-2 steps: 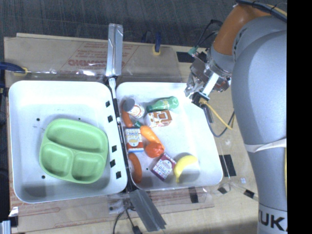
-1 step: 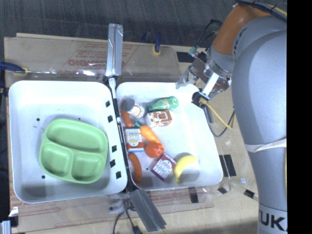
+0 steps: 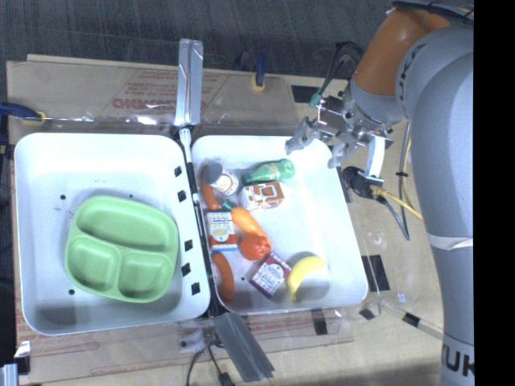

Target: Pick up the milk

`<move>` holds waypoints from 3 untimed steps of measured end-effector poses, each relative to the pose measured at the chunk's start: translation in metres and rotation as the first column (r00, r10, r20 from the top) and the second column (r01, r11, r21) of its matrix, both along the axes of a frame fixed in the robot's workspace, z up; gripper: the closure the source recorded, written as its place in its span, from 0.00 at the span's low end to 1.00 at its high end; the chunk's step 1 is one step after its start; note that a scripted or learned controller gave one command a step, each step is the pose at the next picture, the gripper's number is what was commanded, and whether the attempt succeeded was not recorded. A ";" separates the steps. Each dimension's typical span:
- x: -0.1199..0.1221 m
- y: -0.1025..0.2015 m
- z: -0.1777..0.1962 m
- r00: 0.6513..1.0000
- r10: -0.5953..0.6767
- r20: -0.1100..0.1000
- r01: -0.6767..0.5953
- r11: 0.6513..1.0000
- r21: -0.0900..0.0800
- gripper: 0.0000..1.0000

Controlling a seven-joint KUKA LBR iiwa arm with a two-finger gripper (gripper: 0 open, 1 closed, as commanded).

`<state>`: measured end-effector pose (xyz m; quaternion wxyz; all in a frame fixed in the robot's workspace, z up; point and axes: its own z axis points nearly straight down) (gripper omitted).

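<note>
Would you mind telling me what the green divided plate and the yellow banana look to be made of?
The green divided plate looks like moulded plastic with a matte finish: uniform pale green, soft rounded compartment ridges, no sharp glare. The yellow banana is probably a plastic toy, given its even colour and smooth, slightly glossy skin, though the view leaves that open.

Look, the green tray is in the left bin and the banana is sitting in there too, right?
Not quite. The green tray is in the left bin, but the banana lies in the right bin, near its front corner by the other food. The camera view shows it.
</note>
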<state>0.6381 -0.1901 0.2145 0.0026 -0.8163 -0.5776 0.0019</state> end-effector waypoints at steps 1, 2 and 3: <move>-0.019 -0.011 -0.065 0.962 0.274 0.001 -0.274 0.962 0.001 0.00; -0.019 -0.011 -0.055 0.960 0.279 0.000 -0.279 0.960 0.000 1.00; -0.019 -0.011 -0.055 0.960 0.279 0.000 -0.279 0.960 0.000 0.00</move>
